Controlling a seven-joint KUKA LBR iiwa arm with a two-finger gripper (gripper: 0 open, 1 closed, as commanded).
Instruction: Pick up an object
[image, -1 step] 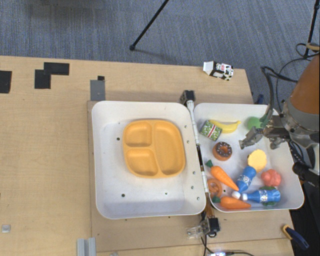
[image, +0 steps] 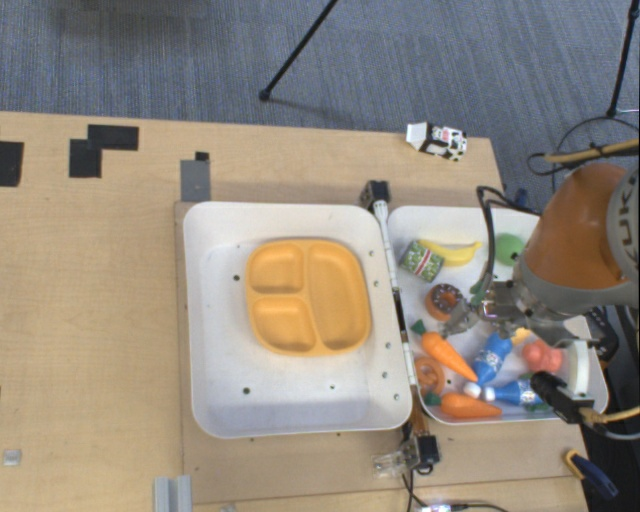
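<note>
Arm w/ orange band is reaching in from the right, hanging over the right bin (image: 597, 392). Gripper (image: 470, 312) is sitting low at that bin's middle, just right of a small round brown/orange obj (image: 444, 298); metal fingers are showing as a blur, so whether they're wide or narrow can't be told, and nothing is visibly sitting betw. them.

Right bin is carrying a crowd of toys. A carrot (image: 447, 355) is lying below the gripper, long axis on a diagonal, green top pointing up-left, tip pointing down-right. A 2nd orange piece (image: 470, 406) is lying nearly flat along the bin's near edge. A banana (image: 452, 250) is lying at the top, long axis roughly left-right, curved, beside a green-label can (image: 421, 260) that's tilting. A blue bottle (image: 492, 359) is slanting just right of the carrot. A green obj (image: 509, 247) is partly covered by the arm; a red/pink thing (image: 541, 354) is also half hidden, shape hard to read.

Left bin (image: 220, 330) is holding a yellow divided plate (image: 304, 296), 3 compartments, lying flat
</note>
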